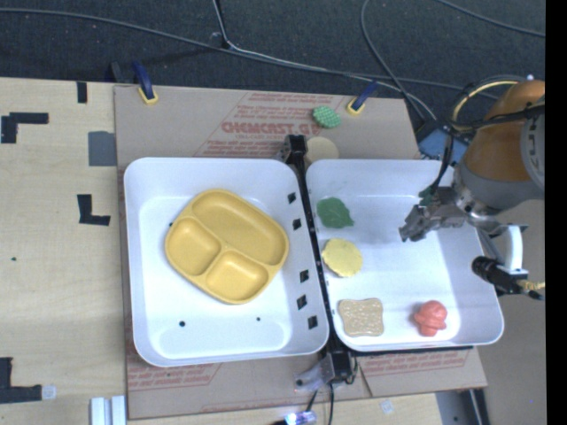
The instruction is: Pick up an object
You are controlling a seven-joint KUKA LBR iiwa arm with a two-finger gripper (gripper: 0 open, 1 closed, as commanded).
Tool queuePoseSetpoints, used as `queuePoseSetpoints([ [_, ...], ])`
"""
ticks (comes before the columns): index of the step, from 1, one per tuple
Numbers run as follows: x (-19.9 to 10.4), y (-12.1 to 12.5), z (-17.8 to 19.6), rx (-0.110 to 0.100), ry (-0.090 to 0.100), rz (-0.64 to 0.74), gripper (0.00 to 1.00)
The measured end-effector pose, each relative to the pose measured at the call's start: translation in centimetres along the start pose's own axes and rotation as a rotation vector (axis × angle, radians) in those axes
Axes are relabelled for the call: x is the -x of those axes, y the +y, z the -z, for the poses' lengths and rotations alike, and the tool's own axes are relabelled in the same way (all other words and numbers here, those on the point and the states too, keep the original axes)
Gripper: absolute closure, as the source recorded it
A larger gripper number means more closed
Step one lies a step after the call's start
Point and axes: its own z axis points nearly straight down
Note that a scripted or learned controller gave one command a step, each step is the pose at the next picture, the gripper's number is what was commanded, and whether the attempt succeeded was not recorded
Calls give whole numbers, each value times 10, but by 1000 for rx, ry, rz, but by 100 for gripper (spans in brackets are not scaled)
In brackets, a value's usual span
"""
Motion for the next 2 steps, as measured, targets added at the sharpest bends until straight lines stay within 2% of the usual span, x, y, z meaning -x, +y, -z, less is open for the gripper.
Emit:
queuePoseSetpoints([
  [2, 2, 1, 86, -1, 0, 1, 100],
])
